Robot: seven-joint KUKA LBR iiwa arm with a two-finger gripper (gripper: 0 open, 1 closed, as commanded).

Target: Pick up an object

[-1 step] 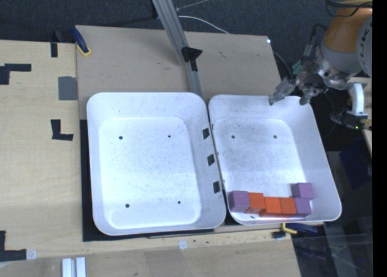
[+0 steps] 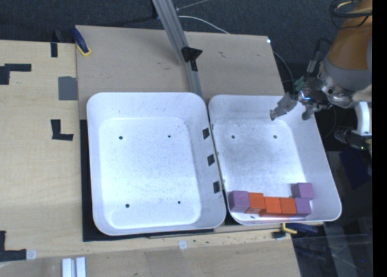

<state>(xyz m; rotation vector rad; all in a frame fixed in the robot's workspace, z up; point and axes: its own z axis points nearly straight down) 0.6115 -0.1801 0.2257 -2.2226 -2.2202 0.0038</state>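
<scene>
The gripper (image 2: pixel 294 107) hangs over the far right corner of the right bin (image 2: pixel 257 149), with its two fingers spread apart and nothing between them. One finger (image 2: pixel 280 110) slants down to the left over the bin's white floor; the other sits near the bin's right rim, by a small patch of blue and red on the gripper body. Above the fingers the wrist rises to the right into the arm (image 2: pixel 351 52), grey with an orange band, which enters from the right edge.

The blocks lie well apart from the gripper, at the near end of the same bin, pushed against its near wall in a tight row. From left to right: a purple block (image 2: pixel 239 199), an orange block (image 2: pixel 256 201), another orange block (image 2: pixel 280 206), and at the right end two more purple blocks, one (image 2: pixel 302 190) just behind the other (image 2: pixel 302 206). They touch or nearly touch one another; whether the orange part is two blocks or more is hard to tell.

The left bin (image 2: pixel 148 161) stands just beside the right one, their rims meeting along the middle, where three small black clips (image 2: pixel 210 159) sit on the seam. Both bins rest on a wooden bench (image 2: pixel 36 149) marked with bits of black tape. A grey metal pole (image 2: pixel 172 22) slants down from the top to the far end of the seam. A blue and yellow clamp (image 2: pixel 80 40) sits at the bench's far left, and another (image 2: pixel 294 229) at the near edge below the blocks.
</scene>
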